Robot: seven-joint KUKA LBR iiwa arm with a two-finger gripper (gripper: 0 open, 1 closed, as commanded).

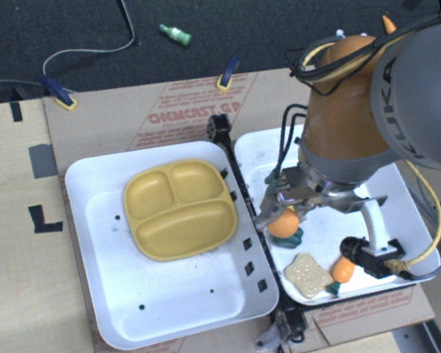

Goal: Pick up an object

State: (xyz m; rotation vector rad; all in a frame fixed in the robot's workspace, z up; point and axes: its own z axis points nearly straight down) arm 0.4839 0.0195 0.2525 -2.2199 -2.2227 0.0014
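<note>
Cardboard covers the desk [109, 119] beneath two white bins. At the left wall of the right bin [401, 216], right of frame centre, the pincer [284, 209] sits directly over an orange fruit [282, 225]. I cannot tell how wide the pincer is open, or whether it grips anything. This looks like the grasp step, which calls next for a firm close and a straight lift.

Plenty of bare floor in the left bin [100, 260], all along its near half and left side, clear of the yellow plate [180, 208] at the far middle. Tight in the right bin [399, 207]: far half roofed by the arm [346, 124], orange ball [282, 224] just beside the dividing wall [242, 201], beige piece [305, 275] and small orange piece [343, 270] close together at the near edge.
</note>
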